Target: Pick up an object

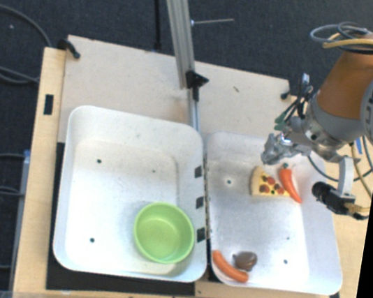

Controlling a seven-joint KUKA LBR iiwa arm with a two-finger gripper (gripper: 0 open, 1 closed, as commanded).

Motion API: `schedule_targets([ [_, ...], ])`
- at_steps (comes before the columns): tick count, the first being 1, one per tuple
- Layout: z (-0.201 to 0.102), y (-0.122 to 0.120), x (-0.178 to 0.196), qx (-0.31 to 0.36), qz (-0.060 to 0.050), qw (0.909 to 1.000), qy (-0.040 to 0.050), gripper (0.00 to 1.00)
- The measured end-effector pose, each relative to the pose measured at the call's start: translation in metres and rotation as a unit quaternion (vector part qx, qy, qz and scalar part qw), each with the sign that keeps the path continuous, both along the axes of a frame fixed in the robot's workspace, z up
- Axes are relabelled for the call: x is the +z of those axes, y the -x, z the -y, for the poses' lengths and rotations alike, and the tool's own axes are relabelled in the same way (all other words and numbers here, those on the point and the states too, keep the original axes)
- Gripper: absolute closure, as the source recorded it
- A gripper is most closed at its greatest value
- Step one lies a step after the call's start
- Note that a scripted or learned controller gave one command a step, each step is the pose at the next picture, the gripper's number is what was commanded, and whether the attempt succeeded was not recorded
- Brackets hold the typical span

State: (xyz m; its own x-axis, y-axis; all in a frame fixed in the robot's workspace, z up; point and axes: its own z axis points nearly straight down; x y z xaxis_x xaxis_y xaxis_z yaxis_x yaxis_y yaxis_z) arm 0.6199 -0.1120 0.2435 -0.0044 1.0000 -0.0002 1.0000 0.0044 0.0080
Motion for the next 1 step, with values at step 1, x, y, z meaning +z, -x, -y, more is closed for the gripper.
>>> schedule_targets([
  [1,0.0006,-0.0013,0.0358,0.000,-0.001,1.0000,0.0000,1.00],
])
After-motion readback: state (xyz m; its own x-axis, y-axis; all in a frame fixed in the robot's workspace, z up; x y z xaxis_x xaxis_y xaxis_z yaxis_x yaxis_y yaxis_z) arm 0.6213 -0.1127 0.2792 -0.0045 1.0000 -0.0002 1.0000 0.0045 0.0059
